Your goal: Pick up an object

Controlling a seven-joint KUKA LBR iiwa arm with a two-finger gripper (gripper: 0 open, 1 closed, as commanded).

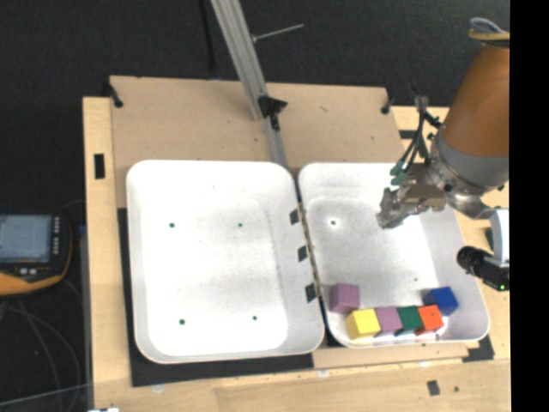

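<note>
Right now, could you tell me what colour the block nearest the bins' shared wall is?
Purple block, seen best in the camera view.

Gripper (396, 213) hangs over upper part of right bin (360, 183); bare floor under it and out to its left, w/ room to drop. Blocks crowd the near rim: purple block (344, 296), then a row from yellow block (364, 323) to blue block (441, 299). Left bin (154, 230) past the divider wide open. Slanted metal pole (244, 58) stands behind.
</note>
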